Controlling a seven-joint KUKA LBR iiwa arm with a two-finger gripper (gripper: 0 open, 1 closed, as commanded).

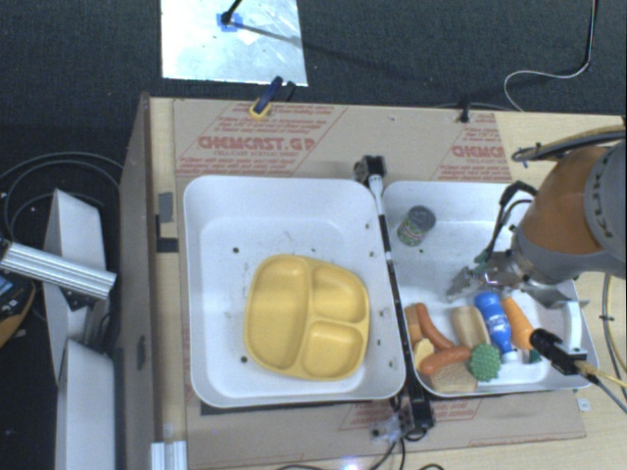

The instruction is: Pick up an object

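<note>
Trouble, if it comes, will come from crowding: the toys in the right bin are heaped together in its near corner, touching one another, so a grab aimed at one piece could easily close on the edge of two, or nudge the pile and slide off. The blue bottle lies tight between a pale bread-like piece and an orange carrot, with a green knobbly ball at its foot and two sausages just beside them toward the divider; none of these offers much bare side. A lone grey can sits well apart near the far wall of the same bin and looks to me the easier target, though being round it may roll away from a slanted touch. The claw hangs low over the right bin, just above the far end of the pile, close to the bottle's cap. From where I stand its metal tips are a small pale blur against the white floor, so I cannot tell how wide they are set or whether they are clenched, and I see nothing gripped between them. The arm, grey with its orange band, leans in from the right. Next door, the left bin carries a yellow divided tray, far from the action. Both bins rest on a cardboard-covered surface.
</note>
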